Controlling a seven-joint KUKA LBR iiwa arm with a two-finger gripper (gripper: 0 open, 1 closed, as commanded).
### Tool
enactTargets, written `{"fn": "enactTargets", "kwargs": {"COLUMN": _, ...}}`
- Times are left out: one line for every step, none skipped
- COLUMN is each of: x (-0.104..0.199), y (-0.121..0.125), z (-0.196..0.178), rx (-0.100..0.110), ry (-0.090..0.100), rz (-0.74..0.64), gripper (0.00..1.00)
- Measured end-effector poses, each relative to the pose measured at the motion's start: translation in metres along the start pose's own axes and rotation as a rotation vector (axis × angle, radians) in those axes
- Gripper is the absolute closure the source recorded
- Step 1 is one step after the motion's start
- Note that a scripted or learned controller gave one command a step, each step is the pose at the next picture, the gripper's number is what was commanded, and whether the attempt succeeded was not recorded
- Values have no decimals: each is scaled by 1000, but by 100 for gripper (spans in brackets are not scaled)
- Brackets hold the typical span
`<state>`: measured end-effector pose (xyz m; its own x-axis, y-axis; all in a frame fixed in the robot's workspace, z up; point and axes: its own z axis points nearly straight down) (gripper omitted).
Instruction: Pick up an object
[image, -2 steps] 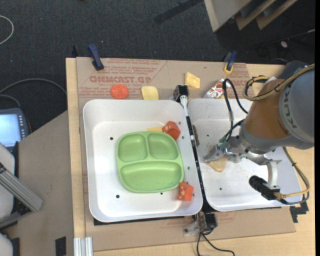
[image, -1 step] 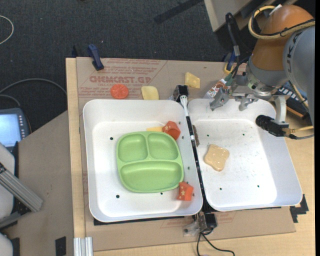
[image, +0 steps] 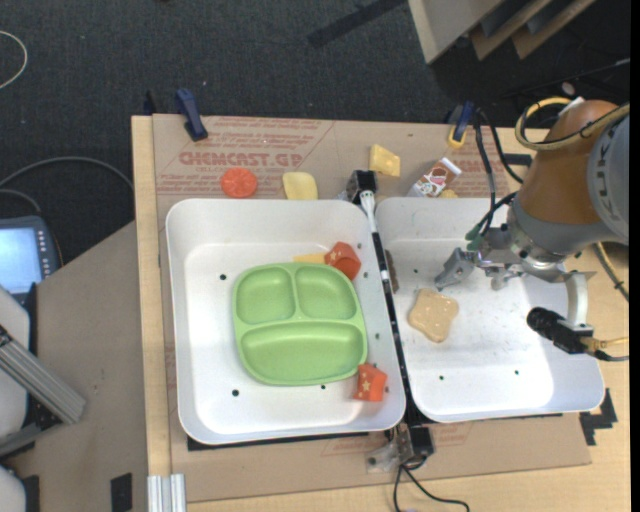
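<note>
We see the arm (image: 575, 190) reaching in from the right over the right bin (image: 520, 395), its gripper (image: 452, 272) hanging low above the bin floor. We cannot tell how the claw is set, and nothing is visibly held in it. Just below and left of the gripper, a tan toast piece (image: 433, 316) lies flat on the right bin's floor, apart from the claw. In the left bin (image: 190, 300) sits a green plate (image: 299, 324) with three sections. An orange-red toy (image: 343, 259) rests at the plate's upper right corner, and another (image: 370, 383) at its lower right corner. Behind the bins, on the board (image: 160, 180), we find a red disc (image: 239, 183), a yellow piece (image: 299, 186), a yellow wedge (image: 385, 160) and a small carton (image: 434, 180).
</note>
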<state>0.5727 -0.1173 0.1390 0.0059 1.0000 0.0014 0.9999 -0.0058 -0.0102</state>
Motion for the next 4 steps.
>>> {"fn": "enactTargets", "kwargs": {"x": 24, "y": -15, "z": 56, "rx": -12, "ry": 0, "rz": -3, "gripper": 0}}
{"fn": "enactTargets", "kwargs": {"x": -39, "y": -93, "z": 52, "rx": -14, "ry": 0, "rz": 0, "gripper": 0}}
{"fn": "enactTargets", "kwargs": {"x": 33, "y": -28, "z": -52, "rx": -26, "ry": -2, "rz": -17, "gripper": 0}}
{"fn": "enactTargets", "kwargs": {"x": -2, "y": -98, "z": 13, "rx": 0, "ry": 1, "rz": 0, "gripper": 0}}
